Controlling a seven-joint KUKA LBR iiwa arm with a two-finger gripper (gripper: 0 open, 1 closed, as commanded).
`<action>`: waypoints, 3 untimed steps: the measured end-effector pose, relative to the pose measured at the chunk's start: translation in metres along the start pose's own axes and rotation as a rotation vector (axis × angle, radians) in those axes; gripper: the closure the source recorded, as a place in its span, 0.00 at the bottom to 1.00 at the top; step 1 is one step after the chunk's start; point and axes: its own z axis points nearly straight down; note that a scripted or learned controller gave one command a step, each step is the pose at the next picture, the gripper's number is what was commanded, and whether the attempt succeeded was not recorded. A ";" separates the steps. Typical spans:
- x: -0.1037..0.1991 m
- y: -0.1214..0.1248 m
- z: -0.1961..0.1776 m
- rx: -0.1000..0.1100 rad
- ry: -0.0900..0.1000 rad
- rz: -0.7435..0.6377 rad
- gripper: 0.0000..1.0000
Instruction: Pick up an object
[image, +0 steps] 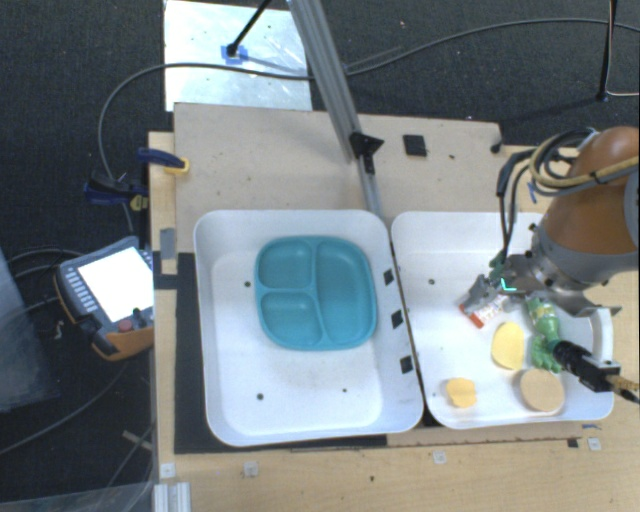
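lying in the right bin (430, 300): two yellow pieces (508, 346), one tan disc (541, 391), one green item (543, 335); jaws (480, 298) state unclear

bins (300, 415): I see white
divided plate (316, 292): teal
arm band (608, 160): orange
small lump (461, 393): I read yellow
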 end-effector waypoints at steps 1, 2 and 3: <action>0.000 0.001 -0.001 -0.002 0.000 0.000 0.00; -0.001 -0.002 0.062 0.002 0.000 0.003 0.00; -0.001 0.000 0.110 -0.006 -0.001 0.003 0.00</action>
